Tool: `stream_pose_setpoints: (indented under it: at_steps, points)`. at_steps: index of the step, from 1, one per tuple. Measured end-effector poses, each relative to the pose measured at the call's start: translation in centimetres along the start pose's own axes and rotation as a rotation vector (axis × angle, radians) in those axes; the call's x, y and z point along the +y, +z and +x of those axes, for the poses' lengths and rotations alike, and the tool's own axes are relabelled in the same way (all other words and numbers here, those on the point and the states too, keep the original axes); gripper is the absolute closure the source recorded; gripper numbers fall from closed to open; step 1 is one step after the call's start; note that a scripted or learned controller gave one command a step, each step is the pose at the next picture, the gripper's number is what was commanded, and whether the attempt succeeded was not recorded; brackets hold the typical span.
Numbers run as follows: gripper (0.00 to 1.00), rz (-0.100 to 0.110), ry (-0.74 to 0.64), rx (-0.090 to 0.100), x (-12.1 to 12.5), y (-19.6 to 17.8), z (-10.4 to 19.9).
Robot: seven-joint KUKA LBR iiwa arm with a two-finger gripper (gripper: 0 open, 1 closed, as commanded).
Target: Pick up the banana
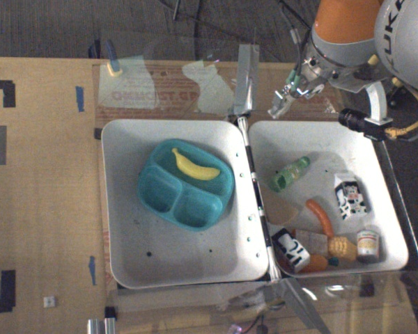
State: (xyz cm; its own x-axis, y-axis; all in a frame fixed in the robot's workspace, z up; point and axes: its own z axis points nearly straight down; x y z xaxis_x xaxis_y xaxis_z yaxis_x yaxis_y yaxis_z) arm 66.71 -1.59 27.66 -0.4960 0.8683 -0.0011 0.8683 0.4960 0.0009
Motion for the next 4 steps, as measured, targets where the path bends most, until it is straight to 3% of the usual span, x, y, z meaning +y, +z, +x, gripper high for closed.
stream_pose_setpoints:
  at_steps: [1,2,3,4]
  points:
    - [1.0,-0.006,-0.139,-0.004,-0.5,-3.0,-1.1]
    - [1.0,-0.002,-0.302,-0.002,-9.8,0.2,-7.4]
    - [1.0,-0.003,-0.391,-0.003,-14.2,7.2,-10.3]
    - [0.0,-0.003,-0.391,-0.003,-14.2,7.2,-10.3]
